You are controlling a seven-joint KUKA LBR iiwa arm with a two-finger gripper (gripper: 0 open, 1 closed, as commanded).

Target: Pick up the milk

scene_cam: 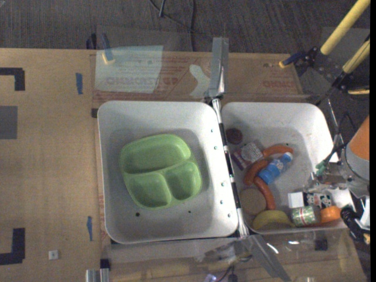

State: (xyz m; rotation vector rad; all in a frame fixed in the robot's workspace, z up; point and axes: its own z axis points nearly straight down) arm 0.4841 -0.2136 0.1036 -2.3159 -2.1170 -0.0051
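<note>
Arm at the right edge, beside the right bin with the milk.

Nearest the camera, at the front rim of the right bin, lie a banana, a green can and an orange piece. Just behind them stands the milk, a small white carton, beside a white block. The gripper is close above it; its fingers I cannot tell. Further back lie a blue bottle and a sausage. The left bin holds a green divided plate.
</note>
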